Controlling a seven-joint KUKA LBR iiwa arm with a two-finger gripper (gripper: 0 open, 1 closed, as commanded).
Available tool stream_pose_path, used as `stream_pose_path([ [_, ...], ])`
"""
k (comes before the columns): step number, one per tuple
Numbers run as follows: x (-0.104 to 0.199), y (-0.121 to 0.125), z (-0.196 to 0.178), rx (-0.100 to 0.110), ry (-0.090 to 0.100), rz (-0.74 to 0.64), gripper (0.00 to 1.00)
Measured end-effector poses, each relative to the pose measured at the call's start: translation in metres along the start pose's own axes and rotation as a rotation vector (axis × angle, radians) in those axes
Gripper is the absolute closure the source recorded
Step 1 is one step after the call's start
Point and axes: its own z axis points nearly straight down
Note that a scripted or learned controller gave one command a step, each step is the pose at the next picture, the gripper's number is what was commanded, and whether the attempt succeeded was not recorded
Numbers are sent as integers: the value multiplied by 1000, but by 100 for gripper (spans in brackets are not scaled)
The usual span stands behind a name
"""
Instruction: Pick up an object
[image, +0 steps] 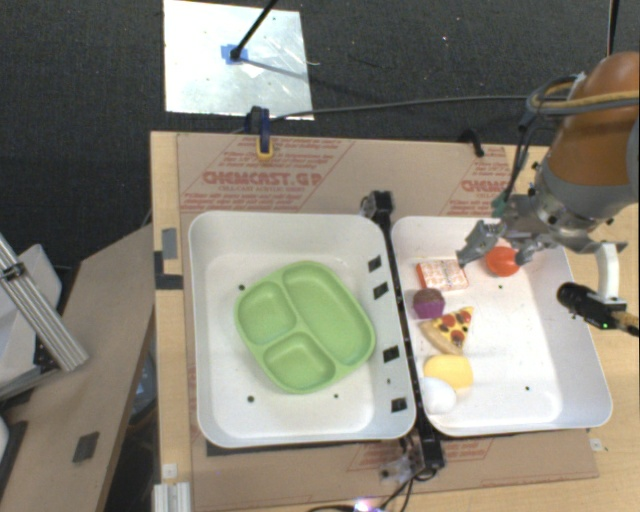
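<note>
Tool (503, 243) hanging over the far part of the right bin (575, 400), fingers spread open around an orange ball (502, 262) (touching or merely above, impossible to tell). Along that bin's left wall: a red-and-white packet (442, 274), purple plum (428, 302), pizza slice (449, 330), yellow lemon (449, 371), white egg (438, 396). In the left bin (215, 300), a green divided plate (303, 326).

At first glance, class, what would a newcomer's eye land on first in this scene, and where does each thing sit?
Most striking is the green divided plate, alone in the left bin. Next comes the gripper, hanging over the far part of the right bin beside an orange-red ball. Along that bin's left side runs a row of toy foods, among them a pizza slice and a yellow piece.
</note>
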Motion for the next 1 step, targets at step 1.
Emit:
stream_pose_path([
  [1, 0, 2, -7, -12, -1, -2, 0],
])
